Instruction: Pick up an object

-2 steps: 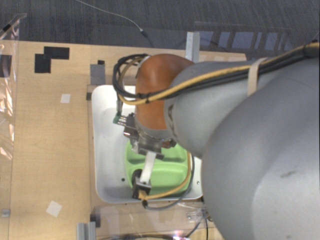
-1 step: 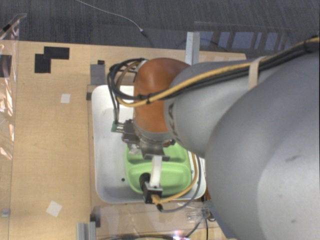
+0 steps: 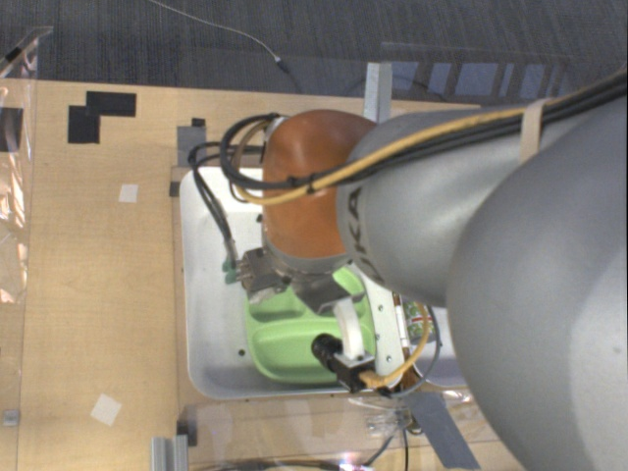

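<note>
Camera view: a green object (image 3: 280, 349) lies in the white bin (image 3: 203, 302) on the counter (image 3: 98, 263), directly beneath the gripper (image 3: 290, 287) and apparently touching it. I cannot tell whether the gripper has clasped it.

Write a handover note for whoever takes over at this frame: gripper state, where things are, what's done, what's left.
Gripper: open or shut cannot be told from this angle.
Arm: low over the white bin, wrist directly above a green object lying in that bin.
Done: arm is positioned at the object; no grasp can be confirmed.
Left: secure the green object and lift it out.
</note>
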Robot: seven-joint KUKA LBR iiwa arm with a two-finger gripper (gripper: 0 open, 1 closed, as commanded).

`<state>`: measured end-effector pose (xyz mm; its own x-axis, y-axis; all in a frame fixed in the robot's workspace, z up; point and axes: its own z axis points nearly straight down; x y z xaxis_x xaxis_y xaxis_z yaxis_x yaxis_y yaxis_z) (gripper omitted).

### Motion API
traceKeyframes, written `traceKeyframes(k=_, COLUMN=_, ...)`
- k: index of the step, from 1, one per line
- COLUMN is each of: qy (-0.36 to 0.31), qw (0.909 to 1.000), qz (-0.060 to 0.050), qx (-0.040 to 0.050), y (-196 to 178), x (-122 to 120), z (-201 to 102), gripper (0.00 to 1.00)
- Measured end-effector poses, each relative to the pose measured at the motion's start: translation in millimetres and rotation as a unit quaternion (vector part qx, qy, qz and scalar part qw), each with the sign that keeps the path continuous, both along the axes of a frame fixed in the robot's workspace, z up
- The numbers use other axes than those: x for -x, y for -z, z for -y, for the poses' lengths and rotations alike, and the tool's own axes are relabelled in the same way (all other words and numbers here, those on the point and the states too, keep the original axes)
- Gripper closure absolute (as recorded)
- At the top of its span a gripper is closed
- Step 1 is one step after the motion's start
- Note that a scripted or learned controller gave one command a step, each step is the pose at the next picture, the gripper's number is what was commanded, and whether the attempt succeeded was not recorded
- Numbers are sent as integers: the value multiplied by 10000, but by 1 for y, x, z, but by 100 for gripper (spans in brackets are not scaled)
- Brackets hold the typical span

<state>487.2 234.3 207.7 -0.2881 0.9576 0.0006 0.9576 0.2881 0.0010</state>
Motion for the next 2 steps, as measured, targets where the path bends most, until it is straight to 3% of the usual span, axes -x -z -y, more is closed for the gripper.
traceKeyframes(k=1, qy=-2053, qw=9787, qz=1, qx=2, y=28, x=0, z=10, gripper=100)
traceKeyframes(k=2, qy=-1077, qw=9942, qz=47, qx=-16, y=-93, x=-1, z=7, gripper=100)
